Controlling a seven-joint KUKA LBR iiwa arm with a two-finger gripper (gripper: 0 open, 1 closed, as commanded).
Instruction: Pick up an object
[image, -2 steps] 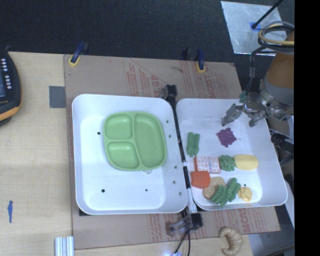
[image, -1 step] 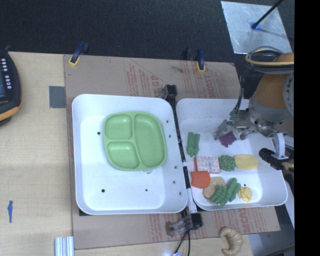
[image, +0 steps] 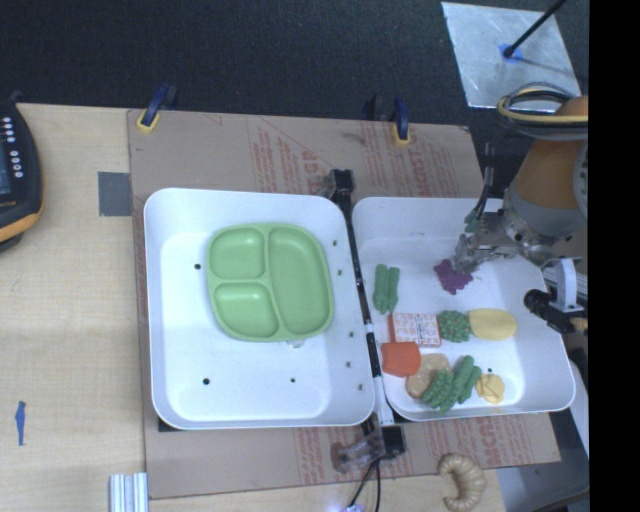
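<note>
The end effector (image: 466, 258) hangs low over the right bin (image: 540, 400), just above the purple toy (image: 452, 276); its finger state cannot be told. Centre it over the toy, descend vertically, then close before lifting.

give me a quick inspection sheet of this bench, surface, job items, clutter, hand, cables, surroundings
surface: cardboard sheet clamped on a wooden bench, bearing the left bin and right bin side by side.
job's things: right bin holds purple piece, green pod, yellow piece, red block and other small toy foods bunched at its near side.
clutter: green divided plate in left bin; tan curled item outside the bins.
grippers: hand low over the purple piece; grip cannot be judged.
cables: black lead at the near edge.
surroundings: pendant at left; dark floor beyond.
</note>
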